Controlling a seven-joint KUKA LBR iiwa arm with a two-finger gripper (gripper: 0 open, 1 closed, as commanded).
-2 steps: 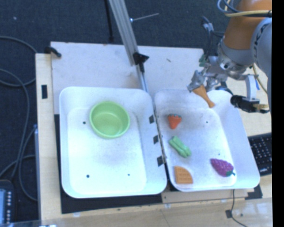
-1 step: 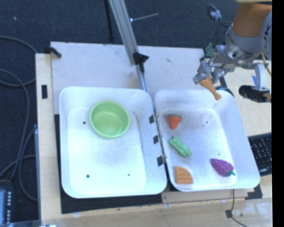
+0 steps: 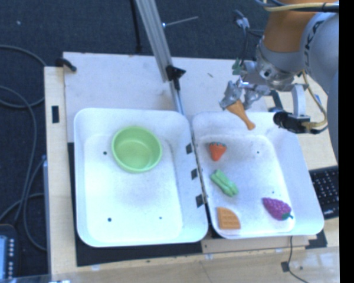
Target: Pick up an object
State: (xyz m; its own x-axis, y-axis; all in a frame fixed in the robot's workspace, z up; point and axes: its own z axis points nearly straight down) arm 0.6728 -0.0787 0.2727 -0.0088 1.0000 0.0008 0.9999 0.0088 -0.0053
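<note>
My gripper (image 3: 236, 101) hangs over the far edge of the right bin (image 3: 295, 158). It is shut on an orange carrot-shaped toy (image 3: 244, 118), whose thick end sits between the fingers while its tip slants down to the right above the bin's rim. Lying in the right bin are a red-orange strawberry toy (image 3: 217, 151), a green pod-like toy (image 3: 224, 183), an orange waffle-like piece (image 3: 228, 218) and a purple grape bunch (image 3: 276, 208).
The left bin (image 3: 88, 175) holds a light green bowl (image 3: 137, 149). A slanted metal pole (image 3: 156, 34) rises from a clamp behind the two bins. Cables hang near the wrist at the right, by a dark keyboard (image 3: 324, 190).
</note>
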